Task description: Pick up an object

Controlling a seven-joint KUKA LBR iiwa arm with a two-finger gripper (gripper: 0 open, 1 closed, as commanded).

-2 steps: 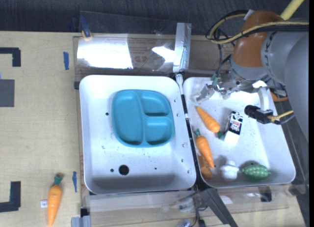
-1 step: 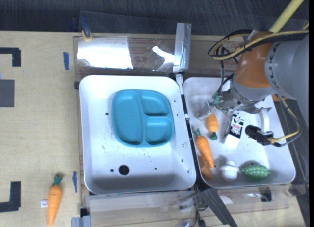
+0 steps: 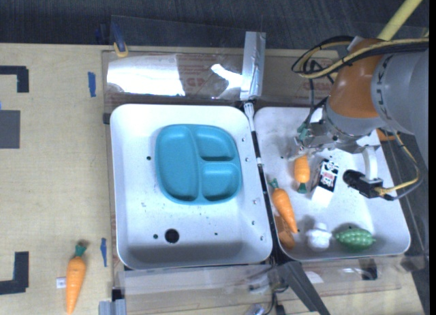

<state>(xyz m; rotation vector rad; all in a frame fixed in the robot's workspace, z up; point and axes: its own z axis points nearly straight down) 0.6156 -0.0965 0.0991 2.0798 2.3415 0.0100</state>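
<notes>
Carrots are the likely pick; which object the program is after, can't say.

Left to right: a stray carrot (image 3: pixel 75 276) lies on the bench (image 3: pixel 48 191) at lower left of the frame, outside both bins, well apart from the arm. Left bin (image 3: pixel 129 232) holds a blue divided tray (image 3: pixel 199 162) near its centre and a small dark spot (image 3: pixel 171 236) toward its lower edge.

Right bin (image 3: pixel 395 232): a long carrot (image 3: pixel 283 208) lies along the left wall, tip toward the lower edge, with another orange piece (image 3: pixel 286 240) just below it. A short carrot (image 3: pixel 302 172) sits upper centre, right beside the pincer (image 3: pixel 312 136). A white box with a dark label (image 3: pixel 325 181) is just right of it. White lump (image 3: pixel 317 238) and a green knobbly item (image 3: pixel 353 238) lie near the bottom wall.

Pincer state: can't tell, tips hidden under the wrist, and nothing visibly held.

Doing it well, my read: centre over the short carrot, close across its narrow width, lift straight. Box is close enough to catch a finger. The long carrot is a worse bet, hugging the wall. Loose cables (image 3: pixel 381 187) hang over the right side; could snag.
</notes>
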